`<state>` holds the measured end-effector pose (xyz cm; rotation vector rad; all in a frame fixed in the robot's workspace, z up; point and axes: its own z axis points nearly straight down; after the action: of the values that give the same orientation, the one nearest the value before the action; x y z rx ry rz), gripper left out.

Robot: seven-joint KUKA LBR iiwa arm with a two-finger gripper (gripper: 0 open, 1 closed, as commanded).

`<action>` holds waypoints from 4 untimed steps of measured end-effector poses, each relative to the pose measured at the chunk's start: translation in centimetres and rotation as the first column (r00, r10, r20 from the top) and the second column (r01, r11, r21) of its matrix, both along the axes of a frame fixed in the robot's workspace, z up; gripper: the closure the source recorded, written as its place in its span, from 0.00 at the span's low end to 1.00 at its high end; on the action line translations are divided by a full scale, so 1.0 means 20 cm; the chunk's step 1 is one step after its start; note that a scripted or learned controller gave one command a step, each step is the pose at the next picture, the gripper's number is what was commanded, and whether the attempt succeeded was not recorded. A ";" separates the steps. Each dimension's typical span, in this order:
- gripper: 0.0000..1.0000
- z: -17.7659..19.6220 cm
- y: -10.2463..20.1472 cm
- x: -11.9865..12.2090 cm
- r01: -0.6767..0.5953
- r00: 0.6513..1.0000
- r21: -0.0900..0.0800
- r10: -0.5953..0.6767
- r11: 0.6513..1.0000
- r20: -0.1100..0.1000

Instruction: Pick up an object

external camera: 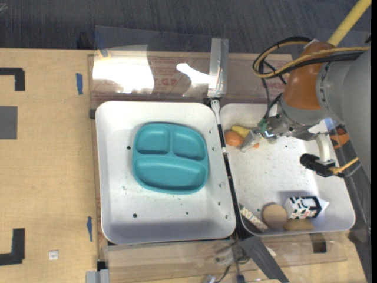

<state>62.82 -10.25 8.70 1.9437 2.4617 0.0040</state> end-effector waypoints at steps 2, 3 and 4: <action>0.00 0.06 0.01 0.01 -0.004 1.000 -0.002 0.004 1.000 0.005; 0.00 0.00 -0.03 0.11 0.006 1.000 0.003 -0.006 1.000 -0.024; 1.00 0.06 -0.02 0.13 0.002 1.000 -0.003 -0.002 1.000 -0.006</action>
<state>65.49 -10.74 9.97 1.9482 2.4615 -0.0048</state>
